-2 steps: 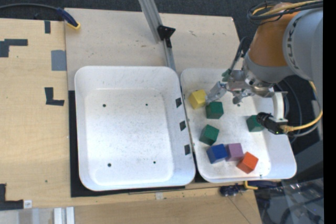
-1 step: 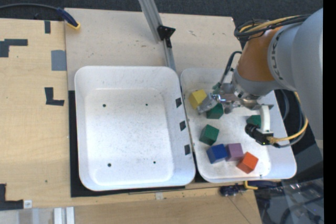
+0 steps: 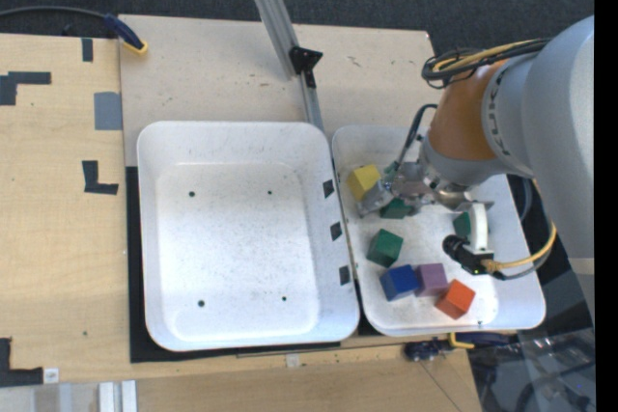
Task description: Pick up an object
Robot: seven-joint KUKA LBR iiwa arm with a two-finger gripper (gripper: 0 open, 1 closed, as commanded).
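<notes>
— Where's your tool [image 3: 394,193]?

— Low in the right bin [image 3: 512,304], just right of the yellow block [image 3: 364,179], which sits corner-up near the bin's left wall. It's a cube, no long axis. I can't tell the finger state.

— Other blocks?

— Green [image 3: 385,246], blue [image 3: 399,281], purple [image 3: 433,277], orange [image 3: 456,298], nearer me.

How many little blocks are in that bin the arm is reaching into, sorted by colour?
Yellow block: 1
Green block: 1, plus some green partly hidden under the end effector that I cannot count
Blue block: 1
Purple block: 1
Orange block: 1
Total: 5 clearly seen
</notes>
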